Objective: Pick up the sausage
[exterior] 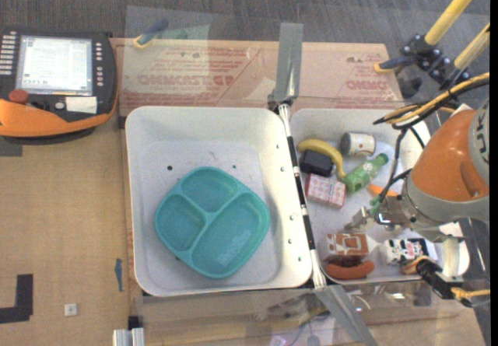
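The reddish-brown sausage in its tan bun (348,267) lies at the six o'clock edge of the right-hand shallow white bin (412,131), just below a small brown-and-white box (347,244). To take it well I should drop toward seven o'clock and straddle its short width. My jaws (372,216) hang above the clutter; whether they are released or clenched I cannot tell.

we see sausage (348,267) red-brown | plate (212,221) teal | banana (323,151) yellow | bottle (365,173) green | box (326,190) pink, perhaps patterned
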You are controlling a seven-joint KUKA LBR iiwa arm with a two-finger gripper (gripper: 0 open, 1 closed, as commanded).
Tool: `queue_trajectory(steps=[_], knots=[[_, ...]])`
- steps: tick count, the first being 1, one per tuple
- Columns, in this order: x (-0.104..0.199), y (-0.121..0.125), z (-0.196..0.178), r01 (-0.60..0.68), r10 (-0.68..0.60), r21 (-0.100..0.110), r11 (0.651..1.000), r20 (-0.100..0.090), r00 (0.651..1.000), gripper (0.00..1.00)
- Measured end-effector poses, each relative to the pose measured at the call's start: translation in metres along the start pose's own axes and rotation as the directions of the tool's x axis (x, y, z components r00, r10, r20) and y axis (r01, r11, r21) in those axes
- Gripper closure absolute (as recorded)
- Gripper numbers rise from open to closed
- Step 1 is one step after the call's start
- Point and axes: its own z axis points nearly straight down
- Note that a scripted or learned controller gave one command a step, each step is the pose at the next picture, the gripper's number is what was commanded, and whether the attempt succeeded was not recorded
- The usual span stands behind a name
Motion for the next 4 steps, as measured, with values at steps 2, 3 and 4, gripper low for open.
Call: queue_trajectory(steps=[2,3,4], knots=[[0.0,0.001,-0.008,-0.001,0.001,-0.001,1.0,-0.001,1.0,1.0],[0.055,0.001,-0.159,-0.162,0.162,0.008,0.987,0.001,0.987,1.0],[0.128,-0.008,-0.184,-0.091,0.091,0.008,0.996,0.001,0.996,1.0]])
